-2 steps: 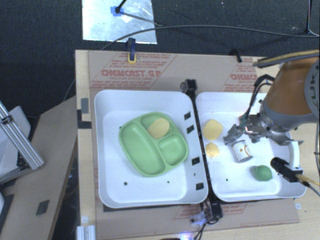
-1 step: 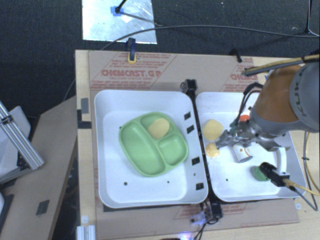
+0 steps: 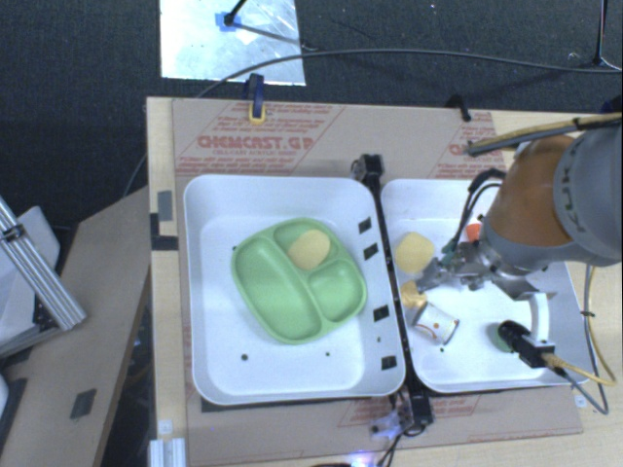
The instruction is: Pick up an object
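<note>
In the right bin (image 3: 428,197), a pale yellow round object (image 3: 414,251) lies close to the left wall. Below it sits a small yellowish piece (image 3: 412,297), and further toward the front a white, partly clear object (image 3: 438,325). My gripper (image 3: 435,274) hangs low over the right bin, just right of the yellowish piece and below the round object. I see nothing held in it. The grey arm with its orange band (image 3: 531,197) hides much of the bin's right half.
The left bin (image 3: 219,358) holds a green divided plate (image 3: 282,295) with a yellow lump (image 3: 311,249) in its upper right compartment. A black-clipped divider (image 3: 384,280) separates the two bins. Cardboard (image 3: 292,139) lies under both.
</note>
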Tool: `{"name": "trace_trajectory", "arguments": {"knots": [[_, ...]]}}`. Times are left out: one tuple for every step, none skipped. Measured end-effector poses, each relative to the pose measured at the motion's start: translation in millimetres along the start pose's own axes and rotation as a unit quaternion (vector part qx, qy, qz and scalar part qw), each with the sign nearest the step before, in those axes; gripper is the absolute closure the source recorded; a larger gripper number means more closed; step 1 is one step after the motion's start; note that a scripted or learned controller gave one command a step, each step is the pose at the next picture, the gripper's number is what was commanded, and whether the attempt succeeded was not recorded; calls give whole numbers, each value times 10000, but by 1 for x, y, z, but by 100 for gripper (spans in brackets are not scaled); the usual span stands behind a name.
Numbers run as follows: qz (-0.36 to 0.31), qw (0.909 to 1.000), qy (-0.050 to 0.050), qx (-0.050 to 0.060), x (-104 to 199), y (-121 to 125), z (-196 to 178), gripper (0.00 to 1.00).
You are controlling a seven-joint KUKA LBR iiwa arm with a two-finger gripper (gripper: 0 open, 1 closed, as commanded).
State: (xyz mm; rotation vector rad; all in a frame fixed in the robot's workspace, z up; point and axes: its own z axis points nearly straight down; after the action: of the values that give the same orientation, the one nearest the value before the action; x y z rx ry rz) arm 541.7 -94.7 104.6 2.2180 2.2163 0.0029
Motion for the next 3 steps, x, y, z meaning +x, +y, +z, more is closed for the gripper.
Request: {"name": "trace_trajectory", "arguments": {"knots": [[-5, 10000, 12, 5, 2, 0, -9, 100], [-20, 10000, 7, -7, -5, 6, -70, 100], [-26, 10000, 8, -10, -6, 8, -124, 100]]}}
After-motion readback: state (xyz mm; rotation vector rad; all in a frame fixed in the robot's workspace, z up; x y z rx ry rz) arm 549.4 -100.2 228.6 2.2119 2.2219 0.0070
